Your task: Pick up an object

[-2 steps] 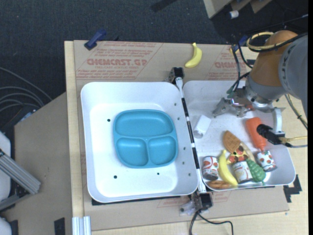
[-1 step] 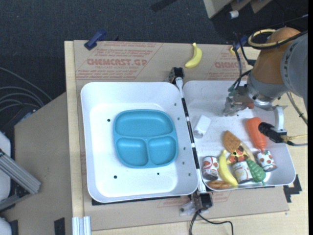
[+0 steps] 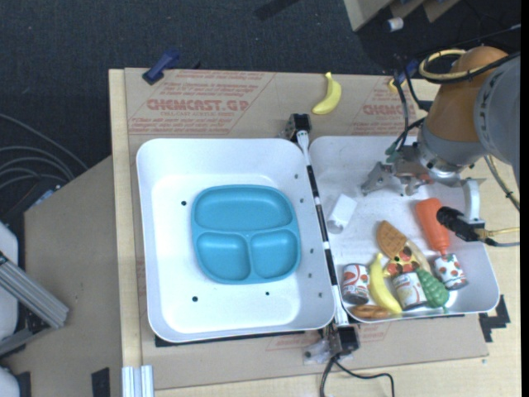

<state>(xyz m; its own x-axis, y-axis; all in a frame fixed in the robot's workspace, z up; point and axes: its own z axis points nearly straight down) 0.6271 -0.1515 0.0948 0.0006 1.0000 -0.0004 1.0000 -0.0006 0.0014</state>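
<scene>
The pick seems to be at its beginning. The gripper [image 3: 395,174] hangs over the back part of the right bin [image 3: 479,304], and no object is between its fingers, so nothing is lifted yet. The jaws stand apart, spread over bare white floor of the bin. The choice of an object, the descent, the closing and the lift are all left to do.

The objects that could be picked lie in the front half of the right bin, well apart from the gripper. Nearest to it is a small white block [image 3: 340,211], flat and with sharp corners, which is hard to see against the white plastic. An orange carrot [image 3: 431,223] lies to its right, smooth and tapered. In the front corner several toy foods crowd together: a brown bread piece [image 3: 394,240] with a rough look, a yellow banana [image 3: 379,284], curved and glossy, two small cans, a red-and-white can [image 3: 355,282] and a second can [image 3: 408,289], and a green bumpy piece [image 3: 432,290]. They touch each other, so a clean grasp there looks difficult; the carrot and the block stand more free.

The left bin [image 3: 157,222] holds a blue divided plate [image 3: 245,231], of matt plastic with rounded corners and three compartments. Another yellow banana [image 3: 327,96] lies on the brown board behind the bins.
</scene>
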